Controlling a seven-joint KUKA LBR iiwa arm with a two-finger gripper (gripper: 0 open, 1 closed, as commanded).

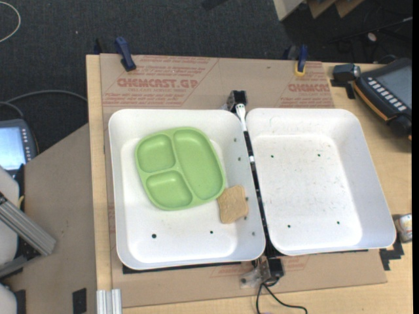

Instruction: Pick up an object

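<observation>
Here, a green divided plate [179,169] lies in the left bin [124,175], toward its upper middle. A tan sponge-like piece [232,204] lies just beside the plate's lower right edge, apparently touching it, near the wall next to the right bin [353,175].

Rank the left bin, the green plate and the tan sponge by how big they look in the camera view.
Largest to smallest:
1. left bin
2. green plate
3. tan sponge
</observation>
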